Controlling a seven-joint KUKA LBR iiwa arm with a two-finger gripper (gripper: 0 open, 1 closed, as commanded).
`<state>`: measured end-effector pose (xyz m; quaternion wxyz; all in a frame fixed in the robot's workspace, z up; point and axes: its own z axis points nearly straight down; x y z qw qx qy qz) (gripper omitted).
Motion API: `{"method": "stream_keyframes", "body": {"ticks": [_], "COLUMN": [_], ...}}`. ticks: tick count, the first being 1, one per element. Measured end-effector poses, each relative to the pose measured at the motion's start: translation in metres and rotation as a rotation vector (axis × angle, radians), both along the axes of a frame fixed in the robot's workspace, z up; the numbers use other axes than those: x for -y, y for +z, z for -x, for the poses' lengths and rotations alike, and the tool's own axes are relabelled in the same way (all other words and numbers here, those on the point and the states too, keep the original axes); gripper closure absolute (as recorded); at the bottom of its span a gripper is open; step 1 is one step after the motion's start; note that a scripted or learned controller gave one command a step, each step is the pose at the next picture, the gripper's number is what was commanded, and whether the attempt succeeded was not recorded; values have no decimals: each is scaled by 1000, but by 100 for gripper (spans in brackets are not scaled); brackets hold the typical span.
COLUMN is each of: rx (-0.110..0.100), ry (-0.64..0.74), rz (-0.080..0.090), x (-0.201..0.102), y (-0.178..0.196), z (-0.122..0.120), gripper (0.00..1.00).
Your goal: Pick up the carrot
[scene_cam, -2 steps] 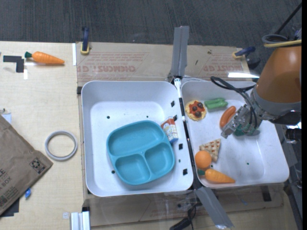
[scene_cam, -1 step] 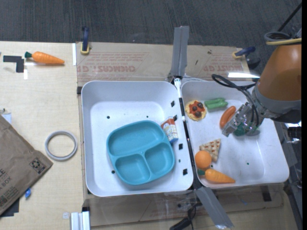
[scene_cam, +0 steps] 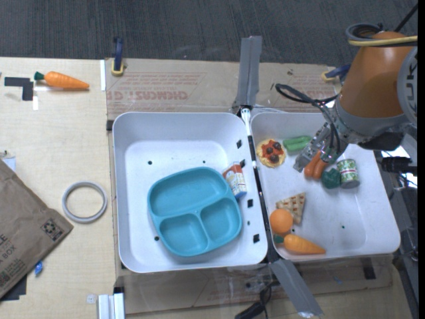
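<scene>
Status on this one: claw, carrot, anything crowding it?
Claw low in right bin, over orange sausage-shaped piece. Carrot at bin's near edge, untouched. Orange ball right beside it.

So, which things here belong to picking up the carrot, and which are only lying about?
For the job:
- orange plastic carrot at the right bin's near edge
- grey two-finger gripper over that bin

Lying about:
- blue three-part plastic tray
- small bottle
- round fruit tart
- green pod
- green-labelled tin
- waffle wedge
- orange ball
- tape ring
</scene>
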<state>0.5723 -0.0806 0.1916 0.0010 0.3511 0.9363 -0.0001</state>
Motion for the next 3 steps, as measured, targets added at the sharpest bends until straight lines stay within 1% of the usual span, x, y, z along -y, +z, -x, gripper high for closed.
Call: {"method": "stream_keyframes", "body": {"ticks": [1,3], "rx": [-3,0], "ry": [-169,-167], "rz": [-1,0], "x": [36,37], "y": [-16,1], "z": [91,88], "gripper": [100,100]}}
